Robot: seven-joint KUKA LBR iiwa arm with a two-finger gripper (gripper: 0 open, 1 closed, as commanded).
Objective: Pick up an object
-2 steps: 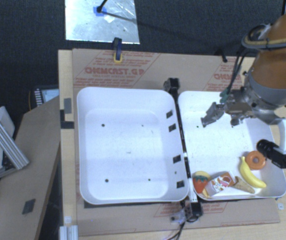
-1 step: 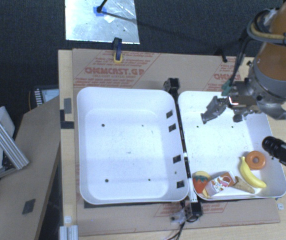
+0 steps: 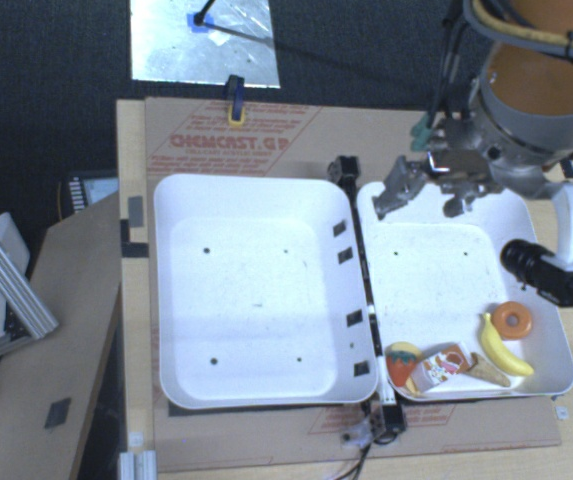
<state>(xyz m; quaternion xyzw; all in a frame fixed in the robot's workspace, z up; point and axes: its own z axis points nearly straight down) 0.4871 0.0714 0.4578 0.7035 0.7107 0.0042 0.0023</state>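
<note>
The gripper (image 3: pixel 421 193) hangs over the far edge of the right-hand bin (image 3: pixel 436 268), close to that bin's far left corner, with its two grey fingers (image 3: pixel 394 193) spread apart and nothing between them. Everything worth picking sits at the opposite end of that same bin, bunched along the near edge toward its near right corner.

The banana (image 3: pixel 502 350) lies there with its long axis running from the far side down toward the near right corner, slightly curved. Just beside its far end rests a small orange ring (image 3: pixel 512 319) like a toy doughnut, touching or nearly touching it. Along the near edge to the left are a red-orange round fruit (image 3: pixel 402 363), perhaps a tomato, then a small printed packet (image 3: pixel 440 365), then a tan wedge (image 3: pixel 488 371) tucked against the banana; these sit very close together and I can't tell which overlap.

So from the gripper, any of the things lies toward the near edge and somewhat to the right, across the bare middle of the bin floor. I'd judge the banana the easiest target, provided the fingers close across its narrow width rather than along its length. The crowding beside it could spoil a grasp.

The left-hand bin (image 3: pixel 256 288) holds nothing to aim for.
</note>
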